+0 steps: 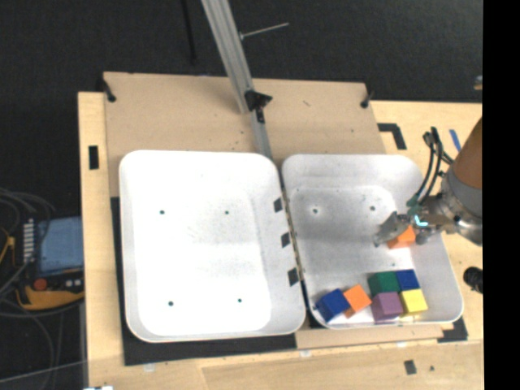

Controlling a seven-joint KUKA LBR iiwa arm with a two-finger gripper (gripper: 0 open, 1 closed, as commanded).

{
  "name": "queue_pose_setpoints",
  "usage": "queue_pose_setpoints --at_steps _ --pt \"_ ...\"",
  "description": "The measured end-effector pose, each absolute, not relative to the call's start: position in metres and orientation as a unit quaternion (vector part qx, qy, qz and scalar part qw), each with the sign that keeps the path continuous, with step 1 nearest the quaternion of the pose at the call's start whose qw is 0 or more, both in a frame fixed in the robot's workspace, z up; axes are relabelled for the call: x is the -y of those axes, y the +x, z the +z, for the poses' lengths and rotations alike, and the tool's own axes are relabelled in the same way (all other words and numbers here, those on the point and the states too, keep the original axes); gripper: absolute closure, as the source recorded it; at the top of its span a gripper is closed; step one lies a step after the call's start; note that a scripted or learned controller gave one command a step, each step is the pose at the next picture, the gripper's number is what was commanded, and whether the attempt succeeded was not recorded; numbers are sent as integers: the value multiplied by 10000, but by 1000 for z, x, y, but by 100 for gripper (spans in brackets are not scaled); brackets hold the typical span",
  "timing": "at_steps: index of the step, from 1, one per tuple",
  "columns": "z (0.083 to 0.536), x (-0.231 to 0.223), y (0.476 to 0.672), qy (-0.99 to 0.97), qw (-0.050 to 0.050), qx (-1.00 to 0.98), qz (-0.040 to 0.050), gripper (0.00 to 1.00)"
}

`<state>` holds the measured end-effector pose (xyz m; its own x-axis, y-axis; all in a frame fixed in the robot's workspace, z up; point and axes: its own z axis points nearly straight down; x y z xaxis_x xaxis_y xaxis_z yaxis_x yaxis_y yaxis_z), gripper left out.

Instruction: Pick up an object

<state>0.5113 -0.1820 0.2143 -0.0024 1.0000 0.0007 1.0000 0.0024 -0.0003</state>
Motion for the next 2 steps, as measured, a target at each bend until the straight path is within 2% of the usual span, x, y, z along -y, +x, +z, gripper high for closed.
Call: queue_pose_setpoints --at_steps 1,2 --pt "215 182 512 -7067 -7 7075 -7 0" --pt "171 187 517 -7078 9 7064 15 0"
